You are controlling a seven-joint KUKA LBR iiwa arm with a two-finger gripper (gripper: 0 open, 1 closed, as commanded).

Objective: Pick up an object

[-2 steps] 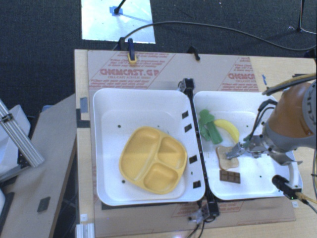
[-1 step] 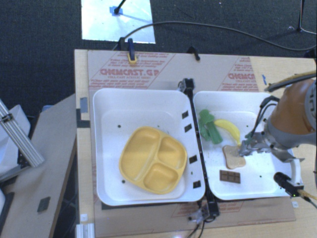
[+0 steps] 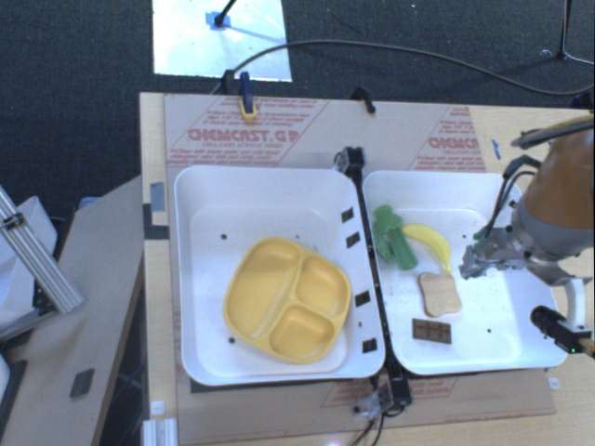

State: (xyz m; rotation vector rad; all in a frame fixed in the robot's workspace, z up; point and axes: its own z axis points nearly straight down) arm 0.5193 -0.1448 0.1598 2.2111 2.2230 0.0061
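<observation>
Right bin [image 3: 521, 347] floor bare right of toast [image 3: 439, 294], chocolate [image 3: 431, 331].

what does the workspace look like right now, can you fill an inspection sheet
surface: bench bearing a left bin and a right bin
job's things: banana, green toy, toast slice and chocolate bar, all in the right bin
clutter: yellow divided plate in the left bin
grippers: gripper over the right bin, right of the banana, nothing seen in it
cables: black cable across the floor behind the bench
surroundings: dark carpet, light floor panel
</observation>
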